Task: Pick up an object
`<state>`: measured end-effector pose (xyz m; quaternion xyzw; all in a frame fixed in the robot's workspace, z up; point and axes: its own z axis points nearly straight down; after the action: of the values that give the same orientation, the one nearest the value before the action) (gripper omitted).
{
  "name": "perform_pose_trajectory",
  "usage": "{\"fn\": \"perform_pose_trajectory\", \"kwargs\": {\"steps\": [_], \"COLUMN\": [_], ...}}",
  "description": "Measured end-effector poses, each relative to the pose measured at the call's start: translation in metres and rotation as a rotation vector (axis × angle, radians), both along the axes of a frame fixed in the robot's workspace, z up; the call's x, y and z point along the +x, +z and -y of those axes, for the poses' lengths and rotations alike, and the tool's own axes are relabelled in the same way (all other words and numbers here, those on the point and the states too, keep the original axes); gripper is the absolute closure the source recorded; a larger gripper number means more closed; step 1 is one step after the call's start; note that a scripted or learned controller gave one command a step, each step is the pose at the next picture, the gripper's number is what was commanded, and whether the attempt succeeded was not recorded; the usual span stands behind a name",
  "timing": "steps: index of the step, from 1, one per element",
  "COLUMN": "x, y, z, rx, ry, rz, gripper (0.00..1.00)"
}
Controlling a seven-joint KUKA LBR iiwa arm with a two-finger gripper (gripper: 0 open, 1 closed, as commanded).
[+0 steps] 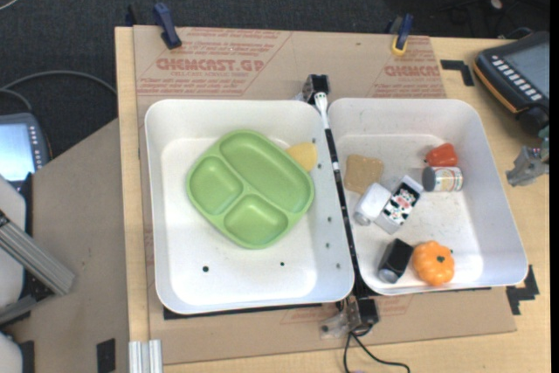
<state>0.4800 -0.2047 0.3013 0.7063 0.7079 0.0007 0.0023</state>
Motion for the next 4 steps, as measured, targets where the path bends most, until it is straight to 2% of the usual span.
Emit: {"fn": "perform_pose_trajectory", "kwargs": {"steps": [1, 2, 3, 4], "x": [0.000, 0.000, -0.001, 0.000], "y": [0.050, 0.101, 0.047, 0.083], "z": [-0.114, -0.197, -0.154, -0.244], "rx": [0.002, 0.004, 0.002, 0.004], "ry": [0.008, 0.008, -0.005, 0.007], "rz": [0.003, 0.003, -0.008, 0.001], "gripper": [1.00, 1.00, 1.00, 1.00]}}
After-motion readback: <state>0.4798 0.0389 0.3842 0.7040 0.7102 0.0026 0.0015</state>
